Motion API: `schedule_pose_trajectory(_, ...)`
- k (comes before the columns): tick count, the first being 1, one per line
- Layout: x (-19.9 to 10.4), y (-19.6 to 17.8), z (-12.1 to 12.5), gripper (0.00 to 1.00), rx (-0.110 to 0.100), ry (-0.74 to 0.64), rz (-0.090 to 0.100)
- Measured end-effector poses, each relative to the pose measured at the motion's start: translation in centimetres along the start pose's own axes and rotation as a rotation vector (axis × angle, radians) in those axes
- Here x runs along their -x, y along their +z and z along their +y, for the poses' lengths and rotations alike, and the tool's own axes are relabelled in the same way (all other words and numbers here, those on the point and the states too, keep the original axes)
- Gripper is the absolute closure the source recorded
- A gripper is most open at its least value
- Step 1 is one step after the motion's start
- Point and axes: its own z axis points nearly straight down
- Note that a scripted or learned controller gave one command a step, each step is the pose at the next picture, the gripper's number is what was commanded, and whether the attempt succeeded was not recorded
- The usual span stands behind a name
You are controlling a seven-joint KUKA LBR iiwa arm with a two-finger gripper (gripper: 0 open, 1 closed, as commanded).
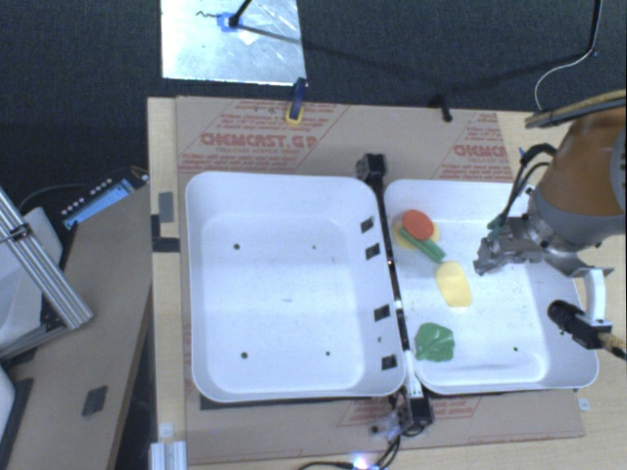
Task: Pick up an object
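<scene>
From where I stand, the arm [588, 179] leans in from the right over the right bin [549, 360], and its pincer [492, 256] hangs low above the bin floor, just beside the yellow block [453, 285]. Whether the pincer is spread or pressed together I cannot tell; the tips are too dark and small against the wrist. Nothing sits between them that I can make out.

The yellow block lies nearest, down and to the left of the tips, so I judge it the likely target. To do this step well, the pincer should shift over the block's middle, line its tips across the shorter sides, come straight down until they straddle it, and only then close. The block lies apart from its neighbours, so there is little risk of nudging them.

Counting the things: one yellow block, one red-orange round piece [418, 224] with a yellow and green piece [425, 247] touching it near the divider, and one green leafy piece [434, 342] near the bin's front corner. There are two bins; the left bin [211, 292] holds none of them. All rests on one worktop [323, 130].
</scene>
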Motion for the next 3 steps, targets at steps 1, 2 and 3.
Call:
schedule_pose_trajectory(1,0.1,10.1,-4.8,1.0,-0.011,0.001,0.003)
schedule_pose_trajectory(2,-4.8,-1.1,6.2,1.0,0.013,-0.014,0.0)
schedule_pose_trajectory(3,-4.3,-11.7,5.4,1.0,0.007,-0.006,0.0)
